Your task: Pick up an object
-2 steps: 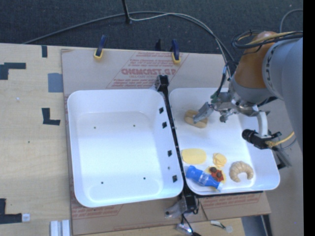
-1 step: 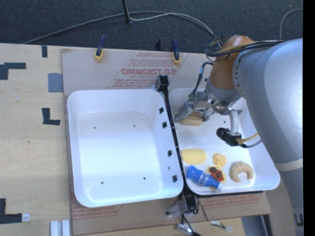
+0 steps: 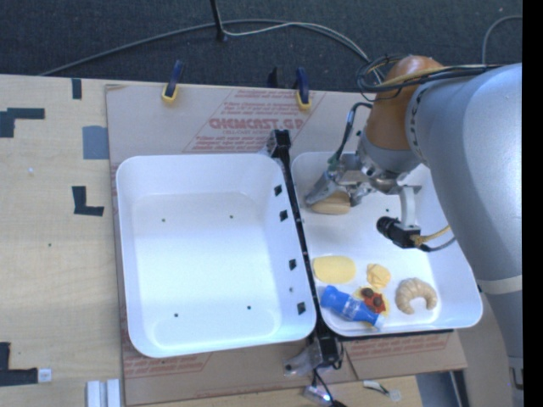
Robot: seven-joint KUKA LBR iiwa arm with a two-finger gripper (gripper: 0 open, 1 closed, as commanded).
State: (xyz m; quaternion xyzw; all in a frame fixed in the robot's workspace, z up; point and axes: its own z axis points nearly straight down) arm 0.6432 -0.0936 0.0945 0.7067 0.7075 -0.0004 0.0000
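My gripper [image 3: 327, 195] reaches down into the far left part of the right bin [image 3: 450, 265]. Its metal fingers sit around a tan, bread-like object [image 3: 337, 204] that lies on the bin floor. At the bin's near side lie a flat yellow piece [image 3: 334, 269], a small yellow-orange item [image 3: 378, 275], a croissant [image 3: 416, 295] and a blue bottle [image 3: 347, 304] with a dark red bit at its right end.
The left bin [image 3: 204, 253] stands beside the right one, with a black divider [image 3: 294, 236] between them. A black connector with a yellow cable [image 3: 403, 231] hangs from the arm over the right bin. Clamps [image 3: 173, 87] hold the cardboard at the far edge.
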